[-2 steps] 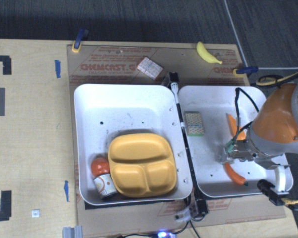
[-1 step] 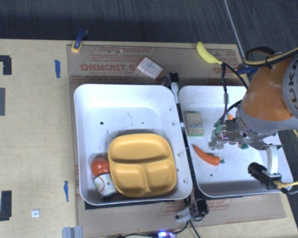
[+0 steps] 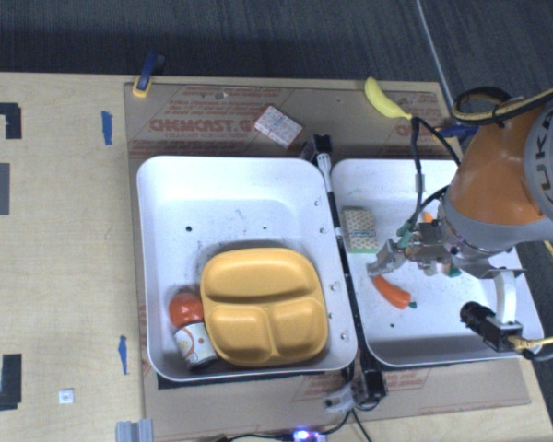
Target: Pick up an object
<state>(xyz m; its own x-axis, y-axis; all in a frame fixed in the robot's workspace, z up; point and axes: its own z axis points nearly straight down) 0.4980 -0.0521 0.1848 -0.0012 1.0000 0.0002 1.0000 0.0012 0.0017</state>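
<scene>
In the right bin [image 3: 498, 343] lies a small orange carrot [image 3: 394, 293] with a green tip. My gripper [image 3: 385, 262] hangs just above and to the left of it, low over the bin floor, with no thing seen in it. A pale green-grey sponge block [image 3: 358, 228] rests near the right bin's left wall, above the gripper. The left bin [image 3: 166, 210] holds a large yellow compartment tray [image 3: 263, 304]. Tucked against that tray's left side is a red and white can-like object [image 3: 190, 328].
A yellow banana [image 3: 383, 99] and a small patterned box [image 3: 276, 125] lie on the cardboard behind the bins. A blue clamp [image 3: 146, 74] sits at the cardboard's back left corner. The arm's orange band [image 3: 498, 178] looms over the right bin's right side.
</scene>
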